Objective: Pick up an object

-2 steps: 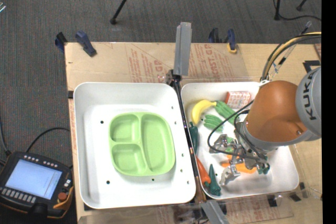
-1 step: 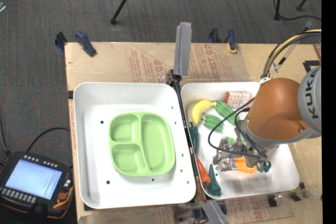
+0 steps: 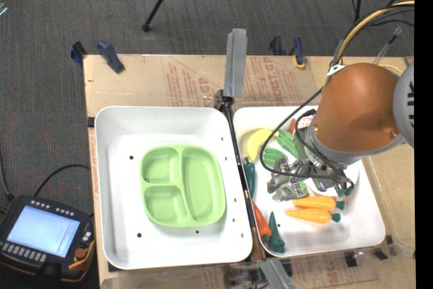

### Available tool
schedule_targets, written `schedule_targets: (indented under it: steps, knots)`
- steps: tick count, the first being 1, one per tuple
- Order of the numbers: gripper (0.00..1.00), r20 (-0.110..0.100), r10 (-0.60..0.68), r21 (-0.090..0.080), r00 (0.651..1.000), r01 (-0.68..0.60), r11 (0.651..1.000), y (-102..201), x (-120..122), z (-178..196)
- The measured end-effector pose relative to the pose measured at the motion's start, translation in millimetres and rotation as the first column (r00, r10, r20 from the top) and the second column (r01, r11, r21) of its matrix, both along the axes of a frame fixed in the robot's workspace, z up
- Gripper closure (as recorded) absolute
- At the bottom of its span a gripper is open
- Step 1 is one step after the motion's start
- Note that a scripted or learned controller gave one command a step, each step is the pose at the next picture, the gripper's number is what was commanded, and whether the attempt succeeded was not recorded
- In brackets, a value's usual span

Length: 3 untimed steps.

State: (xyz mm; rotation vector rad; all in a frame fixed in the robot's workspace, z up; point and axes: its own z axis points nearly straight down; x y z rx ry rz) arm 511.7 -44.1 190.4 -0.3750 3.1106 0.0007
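Observation:
The right bin (image 3: pixel 369 227) holds toy food: two orange carrots (image 3: pixel 312 208) side by side, a yellow banana-like piece (image 3: pixel 256 141), green vegetables (image 3: pixel 287 143) and another carrot (image 3: pixel 261 221) along the left wall. My gripper (image 3: pixel 289 181) hangs low over the bin's middle, just above and left of the two carrots. The arm's orange band (image 3: pixel 355 108) hides much of the bin behind it. Nothing shows clearly between the metal fingers.
The left bin (image 3: pixel 111 145) holds a light green divided tray (image 3: pixel 183 185). A grey upright post (image 3: pixel 235 71) stands at the back between the bins. A teach pendant (image 3: pixel 44 233) lies on the floor at lower left. Clamps sit at the bench's back edge.

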Motion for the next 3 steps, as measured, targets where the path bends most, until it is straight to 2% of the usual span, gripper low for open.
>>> schedule_targets:
  steps: [1, 2, 3]
  knots:
    - [1.0, -0.009, 0.241, 0.001, 0.97, -0.241, 0.971, -89.8, 42.2, -32.4]
    - [1.0, -0.012, 0.423, 0.006, 0.906, -0.423, 0.906, -74.6, -13.4, -106.0]
    - [0.0, -0.009, 0.424, 0.003, 0.906, -0.424, 0.906, -74.9, -11.9, -104.3]
